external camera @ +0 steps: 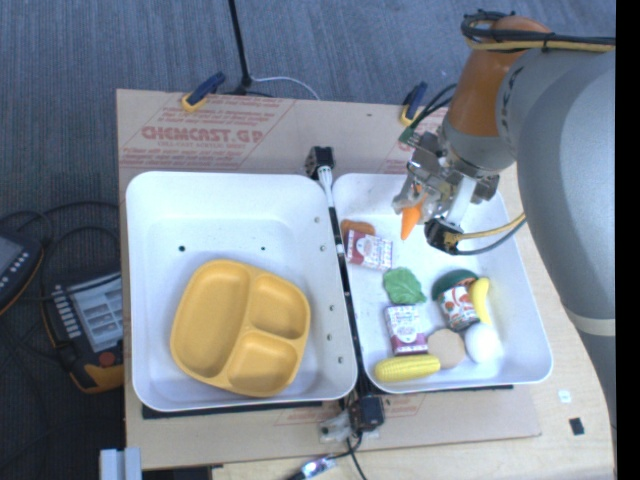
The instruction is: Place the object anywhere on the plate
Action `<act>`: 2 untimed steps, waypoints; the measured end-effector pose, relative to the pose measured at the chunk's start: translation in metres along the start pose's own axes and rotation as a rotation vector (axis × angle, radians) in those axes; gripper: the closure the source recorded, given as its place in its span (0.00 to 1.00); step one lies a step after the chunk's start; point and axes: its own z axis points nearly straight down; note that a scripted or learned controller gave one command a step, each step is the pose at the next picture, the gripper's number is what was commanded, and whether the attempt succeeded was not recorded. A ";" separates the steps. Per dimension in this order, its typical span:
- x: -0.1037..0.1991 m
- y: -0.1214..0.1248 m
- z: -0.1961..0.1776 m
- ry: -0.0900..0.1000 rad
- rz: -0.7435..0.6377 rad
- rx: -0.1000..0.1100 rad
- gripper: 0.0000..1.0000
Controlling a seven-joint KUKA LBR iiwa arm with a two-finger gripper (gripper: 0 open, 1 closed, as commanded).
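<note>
The fingers (415, 208) pinch a small orange carrot (408, 220) up in the upper right of the frame, and it could slip out and drop before reaching the yellow plate (240, 325) at lower left, because the grip looks thin.

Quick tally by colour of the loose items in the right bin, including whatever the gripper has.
Orange: 1, orange carrot between the gripper fingers
Yellow: 2, corn cob, banana
Green: 1, leafy vegetable
Red-labelled: 3, packet, packet, can
White or beige: 2, egg, bun
Total: 9
</note>
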 end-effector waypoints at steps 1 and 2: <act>0.047 -0.040 -0.061 0.008 -0.040 -0.004 1.00; 0.044 -0.040 -0.066 0.000 -0.039 0.004 1.00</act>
